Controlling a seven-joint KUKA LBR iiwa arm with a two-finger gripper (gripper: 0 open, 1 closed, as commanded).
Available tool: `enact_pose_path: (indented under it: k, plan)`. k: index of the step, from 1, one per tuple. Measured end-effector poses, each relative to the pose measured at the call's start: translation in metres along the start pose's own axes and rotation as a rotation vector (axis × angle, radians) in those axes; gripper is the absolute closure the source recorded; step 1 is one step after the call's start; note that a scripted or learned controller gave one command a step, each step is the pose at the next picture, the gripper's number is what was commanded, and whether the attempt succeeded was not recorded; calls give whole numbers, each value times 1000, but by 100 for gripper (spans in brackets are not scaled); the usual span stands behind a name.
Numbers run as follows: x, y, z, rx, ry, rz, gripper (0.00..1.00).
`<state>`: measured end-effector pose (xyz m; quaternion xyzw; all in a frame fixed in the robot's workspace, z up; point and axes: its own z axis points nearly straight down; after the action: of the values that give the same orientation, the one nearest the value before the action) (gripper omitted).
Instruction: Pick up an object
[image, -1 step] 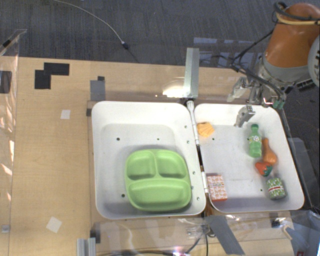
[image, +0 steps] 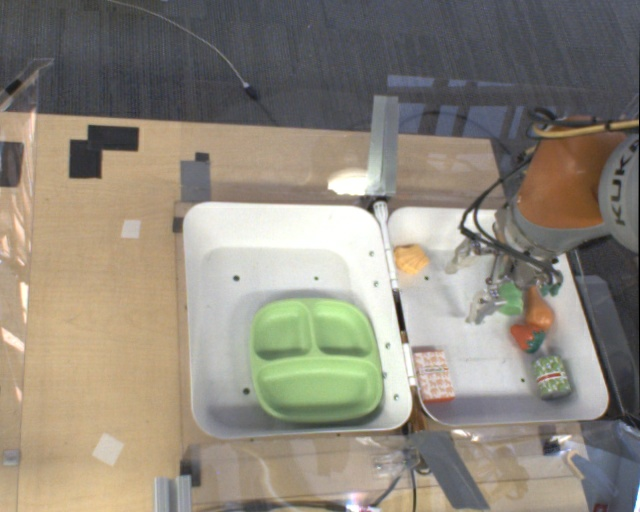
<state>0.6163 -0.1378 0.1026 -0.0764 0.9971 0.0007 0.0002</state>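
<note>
In the camera view, the arm reaches in from the right edge, and its pincer hangs over the upper middle of the right bin; I cannot tell how it is set or whether it grasps anything. A small green object lies right at its tip, partly hidden, with an orange-red toy just beside it to the lower right. A patterned can lies lower right, a printed box lower left, a yellow lump upper left. A green divided tray sits in the left bin.
</note>
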Motion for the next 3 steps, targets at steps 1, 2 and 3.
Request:
enact_pose_path:
  k: [1,2,3]
  plan:
    - [-6,1,-18,6,-19,-7,100]
    - [43,67,-87,0,-14,379,100]
    - [47,139,-133,-2,-7,1163,100]
